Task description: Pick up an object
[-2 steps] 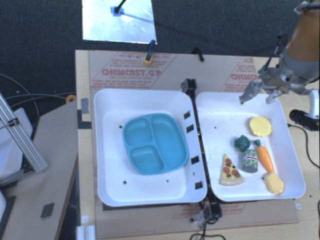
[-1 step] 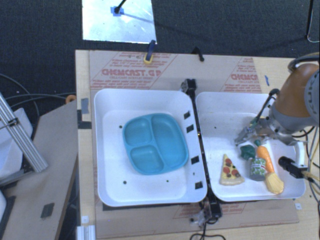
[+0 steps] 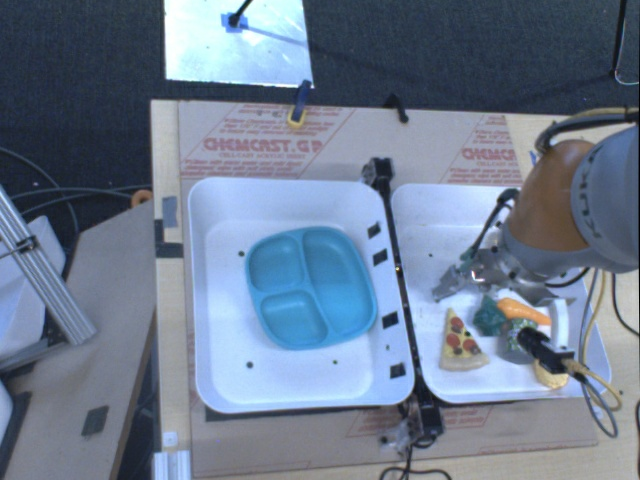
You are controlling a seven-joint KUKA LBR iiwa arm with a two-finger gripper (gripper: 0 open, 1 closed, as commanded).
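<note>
My gripper (image 3: 455, 280) hangs low over the right bin (image 3: 440, 218), near its middle, with the grey arm and its orange band reaching in from the right. Its fingers stand open with nothing between them. A toy pizza slice (image 3: 461, 342) lies just below the gripper on the bin floor. To the right of the slice a teal object (image 3: 489, 316) and an orange carrot (image 3: 522, 311) lie close together, partly under the wrist.
A blue divided plate (image 3: 311, 286) lies in the middle of the left bin (image 3: 220, 268). A black divider with clips runs between the two bins. Brown cardboard lies under and behind the bins.
</note>
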